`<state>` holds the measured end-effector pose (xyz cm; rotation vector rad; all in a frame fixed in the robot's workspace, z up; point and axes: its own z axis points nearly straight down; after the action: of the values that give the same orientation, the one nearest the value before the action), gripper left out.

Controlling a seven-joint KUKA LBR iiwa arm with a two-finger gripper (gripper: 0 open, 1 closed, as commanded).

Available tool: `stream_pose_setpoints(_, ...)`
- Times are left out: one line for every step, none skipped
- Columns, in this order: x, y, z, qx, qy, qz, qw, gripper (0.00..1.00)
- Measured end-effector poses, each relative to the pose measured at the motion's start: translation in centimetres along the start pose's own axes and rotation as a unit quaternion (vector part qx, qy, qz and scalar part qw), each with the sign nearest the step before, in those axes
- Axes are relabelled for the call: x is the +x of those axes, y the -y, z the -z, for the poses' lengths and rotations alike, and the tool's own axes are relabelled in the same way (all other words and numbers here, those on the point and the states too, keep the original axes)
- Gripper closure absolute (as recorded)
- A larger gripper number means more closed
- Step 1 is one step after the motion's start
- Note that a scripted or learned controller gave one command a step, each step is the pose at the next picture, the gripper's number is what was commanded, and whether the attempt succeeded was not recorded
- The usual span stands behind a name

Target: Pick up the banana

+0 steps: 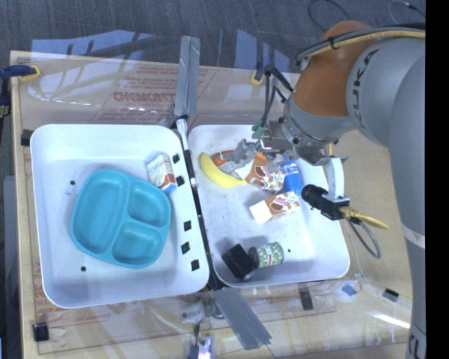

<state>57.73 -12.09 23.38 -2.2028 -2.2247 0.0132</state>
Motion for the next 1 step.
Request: stream_pose_setpoints(-7.49, -0.65, -10.17, 0.000, 0.000, 0.005, 1.0000, 0.00)
